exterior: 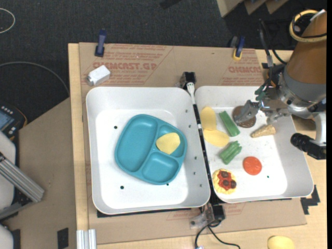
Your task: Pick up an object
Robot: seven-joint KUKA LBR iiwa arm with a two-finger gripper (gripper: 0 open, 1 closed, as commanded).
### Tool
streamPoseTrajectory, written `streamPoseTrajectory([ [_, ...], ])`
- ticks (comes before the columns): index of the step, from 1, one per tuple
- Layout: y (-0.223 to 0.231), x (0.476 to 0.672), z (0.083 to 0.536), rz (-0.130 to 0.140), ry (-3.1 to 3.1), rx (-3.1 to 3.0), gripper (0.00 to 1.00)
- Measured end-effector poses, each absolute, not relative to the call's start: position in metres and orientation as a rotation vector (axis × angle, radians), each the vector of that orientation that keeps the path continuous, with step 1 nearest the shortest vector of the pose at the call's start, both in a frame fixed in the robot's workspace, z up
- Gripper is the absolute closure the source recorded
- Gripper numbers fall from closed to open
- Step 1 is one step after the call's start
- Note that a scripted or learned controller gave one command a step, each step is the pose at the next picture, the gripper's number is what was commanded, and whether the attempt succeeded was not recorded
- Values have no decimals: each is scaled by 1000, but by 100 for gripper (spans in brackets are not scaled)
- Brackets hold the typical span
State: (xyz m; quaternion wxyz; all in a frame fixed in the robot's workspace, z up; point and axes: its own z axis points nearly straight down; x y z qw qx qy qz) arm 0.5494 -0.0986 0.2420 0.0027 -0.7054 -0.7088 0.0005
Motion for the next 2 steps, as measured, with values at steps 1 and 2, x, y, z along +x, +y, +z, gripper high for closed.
streamPoseTrajectory([
  [1, -38, 576, 200, 2, -2225, -2210, 0],
  [2, -13, 509, 227, 1, -2220, -2215, 0],
])
